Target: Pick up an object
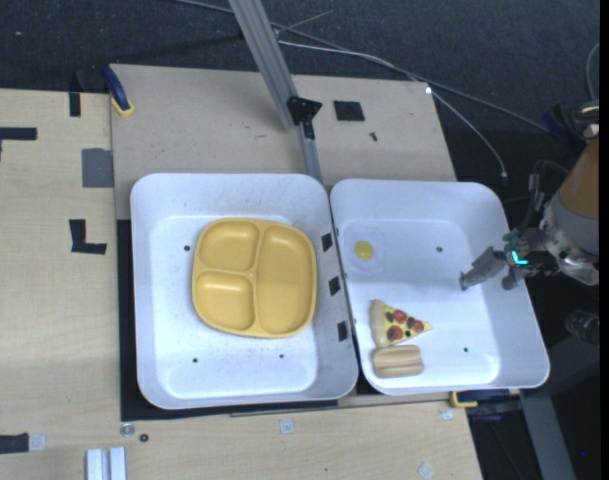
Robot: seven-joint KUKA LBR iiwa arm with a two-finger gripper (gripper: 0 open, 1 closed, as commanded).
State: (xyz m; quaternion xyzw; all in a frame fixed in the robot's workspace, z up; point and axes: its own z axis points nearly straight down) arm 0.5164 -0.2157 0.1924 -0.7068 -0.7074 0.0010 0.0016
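In the right bin (pixel 439 203) lie a pizza slice (pixel 396 322), a tan bread roll (pixel 397 361) just below it, and a small yellow round piece (pixel 363 251) near the bin's left wall. My gripper (pixel 491 272) hovers over the right side of that bin, to the right of the pizza slice and apart from it. Its two dark fingers stand spread with nothing between them.
The left bin (pixel 164 228) holds a yellow divided plate (pixel 254 276). A metal pole (pixel 269 53) slants down to the bench behind the bins. The arm's wrist (pixel 574 223) hangs past the right bin's right rim.
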